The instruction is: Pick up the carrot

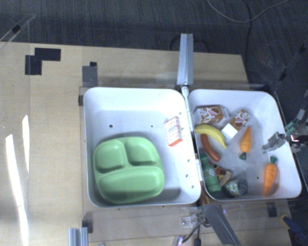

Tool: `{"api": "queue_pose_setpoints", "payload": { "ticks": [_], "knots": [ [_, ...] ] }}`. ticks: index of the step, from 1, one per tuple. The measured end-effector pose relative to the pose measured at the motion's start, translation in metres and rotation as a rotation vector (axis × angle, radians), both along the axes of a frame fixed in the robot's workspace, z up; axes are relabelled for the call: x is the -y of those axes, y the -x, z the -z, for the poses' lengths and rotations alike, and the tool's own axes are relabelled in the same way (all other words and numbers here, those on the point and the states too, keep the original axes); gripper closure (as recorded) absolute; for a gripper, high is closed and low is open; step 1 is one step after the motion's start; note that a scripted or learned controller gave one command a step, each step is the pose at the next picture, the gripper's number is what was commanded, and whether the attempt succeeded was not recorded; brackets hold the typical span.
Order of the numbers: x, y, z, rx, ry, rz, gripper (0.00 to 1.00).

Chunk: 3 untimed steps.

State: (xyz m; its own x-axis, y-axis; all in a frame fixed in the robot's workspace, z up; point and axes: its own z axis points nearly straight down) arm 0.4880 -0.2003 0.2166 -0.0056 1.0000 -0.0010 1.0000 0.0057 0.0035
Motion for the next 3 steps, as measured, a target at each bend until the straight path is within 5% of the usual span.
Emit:
{"api": "queue_pose_setpoints", "payload": {
  "ticks": [1,2,3],
  "knots": [
    [-0.001,-0.041,0.127,0.011,0.004,-0.154,0.00],
    [-0.003,-0.043,0.116,0.015,0.002,-0.155,1.00],
    [-0.057,-0.043,0.026,0.002,-0.001,0.046,1.00]
  ]
}}
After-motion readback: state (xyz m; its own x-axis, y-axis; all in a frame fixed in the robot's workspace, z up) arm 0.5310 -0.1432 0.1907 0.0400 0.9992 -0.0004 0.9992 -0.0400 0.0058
